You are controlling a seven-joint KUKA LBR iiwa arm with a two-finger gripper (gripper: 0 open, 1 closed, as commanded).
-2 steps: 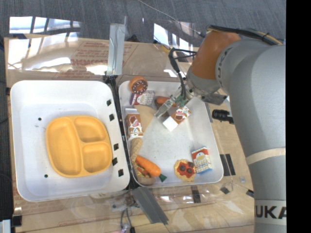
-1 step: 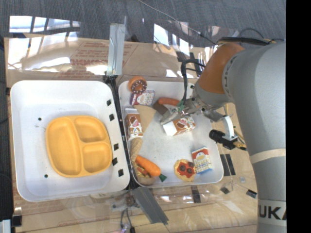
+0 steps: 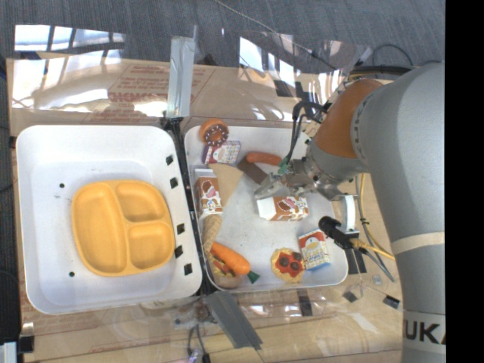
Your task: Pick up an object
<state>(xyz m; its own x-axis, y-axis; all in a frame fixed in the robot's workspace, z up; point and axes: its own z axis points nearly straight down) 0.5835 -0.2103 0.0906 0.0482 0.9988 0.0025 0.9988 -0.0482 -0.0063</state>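
Observation:
The right bin (image 3: 249,233) holds several toy food items. My gripper (image 3: 281,181) hangs low over the middle of this bin, reaching in from the right. It sits right at the top edge of a white and brown carton (image 3: 284,208), which lies on the bin floor. Just behind the gripper lie an orange sausage (image 3: 262,158) and a dark brown bar (image 3: 252,171). No item shows lifted off the floor.
Also in the right bin are a donut (image 3: 215,132), a small card box (image 3: 224,153), a tall carton (image 3: 208,194), a cone (image 3: 212,225), a carrot (image 3: 231,258), a pizza piece (image 3: 288,265) and a blue-red carton (image 3: 314,249). The left bin (image 3: 45,157) holds a yellow divided plate (image 3: 121,227).

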